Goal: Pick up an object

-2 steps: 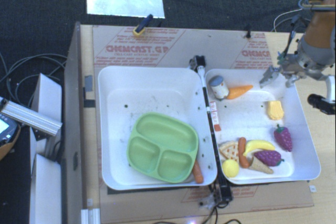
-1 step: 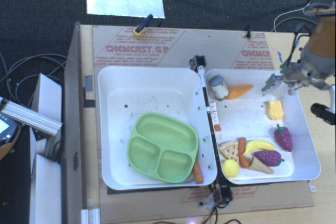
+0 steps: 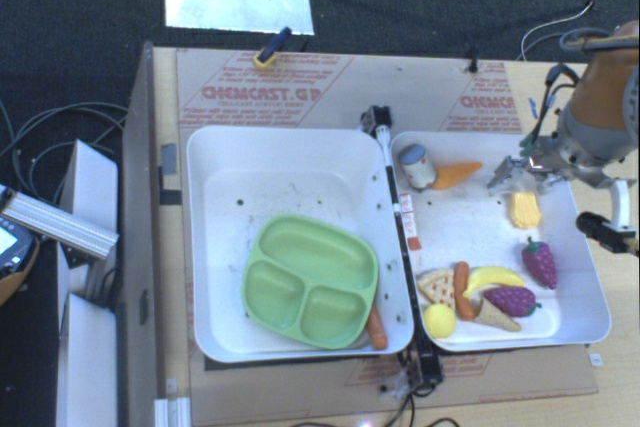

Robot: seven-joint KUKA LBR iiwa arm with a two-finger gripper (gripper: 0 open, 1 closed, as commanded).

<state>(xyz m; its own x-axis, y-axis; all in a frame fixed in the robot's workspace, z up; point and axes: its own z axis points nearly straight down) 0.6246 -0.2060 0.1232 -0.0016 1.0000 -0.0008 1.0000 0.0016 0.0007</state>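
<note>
My gripper (image 3: 520, 172) hangs over the upper right part of the right bin (image 3: 470, 225), just above a yellow corn piece (image 3: 524, 210). Nothing shows between its fingers. An orange carrot (image 3: 456, 174) and a small grey-and-white jar (image 3: 417, 165) lie to its left. A purple grape bunch (image 3: 540, 263) sits below the corn. Near the bin's front lie a banana (image 3: 495, 277), a second purple fruit (image 3: 510, 299), a pizza slice (image 3: 434, 286), a red sausage (image 3: 461, 287) and a lemon (image 3: 438, 319).
The left bin (image 3: 230, 205) holds a green divided plate (image 3: 310, 280) with a small orange sausage (image 3: 375, 327) at its lower right edge. A divider rail (image 3: 398, 215) runs between the bins. Cables trail at the far right and left.
</note>
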